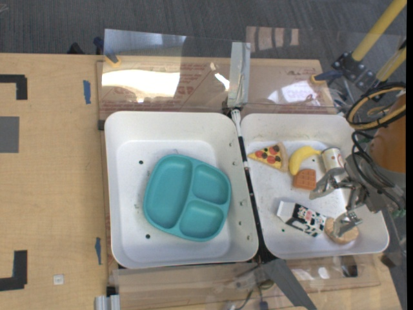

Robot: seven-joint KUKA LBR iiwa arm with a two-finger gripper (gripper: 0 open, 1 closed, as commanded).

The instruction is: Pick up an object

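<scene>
Two white bins sit side by side. The left bin [113, 173] holds a big blue-green plate [187, 197] with three parts. The right bin [271, 237] holds the small things, and the arm [389, 152] reaches over it from the right. The gripper [335, 205] hangs low over the near right corner of that bin. Its fingers are spread apart with nothing between them. One finger is by the brown cracker [305, 179] and the other is over the round cookie [341, 232]. A black and white box [303, 217] lies just left of the cookie. Farther back are a pizza slice [270, 155], a banana [302, 158] and a little white can [331, 158]. The cookie looks closest to grab. To do it well, I think the gripper should slide until the cookie is right in the middle, go straight down, then squeeze. The cookie is flat, so the fingers must go low and not bump the bin wall
</scene>
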